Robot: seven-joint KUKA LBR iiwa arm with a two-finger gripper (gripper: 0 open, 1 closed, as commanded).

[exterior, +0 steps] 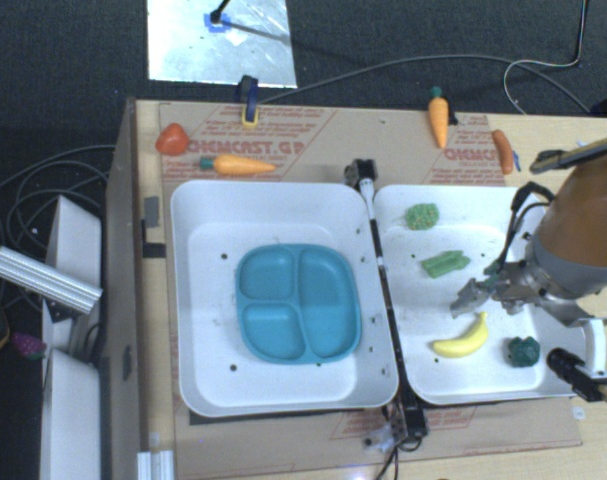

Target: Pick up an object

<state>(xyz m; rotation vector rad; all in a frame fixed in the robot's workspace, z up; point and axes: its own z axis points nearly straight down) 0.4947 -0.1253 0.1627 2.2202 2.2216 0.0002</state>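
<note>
Pincer (pixel 480 295) hovers over right bin (pixel 483 393), just above yellow banana (pixel 460 339); fingers look spread apart, w/ nothing between them.

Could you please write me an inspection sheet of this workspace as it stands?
Surface: bench bearing left bin and right bin.
Job's things: banana, green bean, light green piece, dark green piece, all in right bin.
Clutter: blue divided plate in left bin; carrots and tomato on bench.
Grippers: gripper just above banana.
Cables: grey cable behind bench.
Surroundings: dark floor, metal sheet.
</note>
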